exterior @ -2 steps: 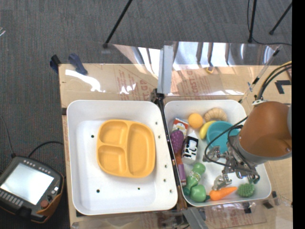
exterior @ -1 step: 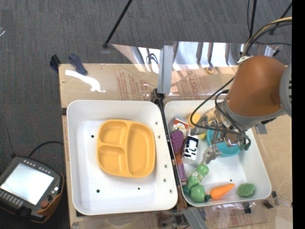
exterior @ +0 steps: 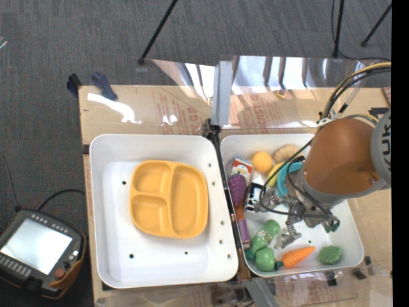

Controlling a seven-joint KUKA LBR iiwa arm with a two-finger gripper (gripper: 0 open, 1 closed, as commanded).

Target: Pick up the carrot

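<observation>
Lying near the right bin's (exterior: 355,235) near edge, the carrot (exterior: 298,257) was orange, tapered, with a green stub at its left end. Letters "KU" showed on the arm (exterior: 339,162). Grey carpet surrounded the cardboard-covered surface (exterior: 153,110). The end effector (exterior: 287,235) hovered just above the carrot, fingers apart, clamped on nothing.

Two bins side by side on the table (exterior: 115,110): left bin (exterior: 108,171) holds a divided plate (exterior: 169,198); right bin (exterior: 350,232) holds the carrot (exterior: 298,257) at its near edge.
</observation>
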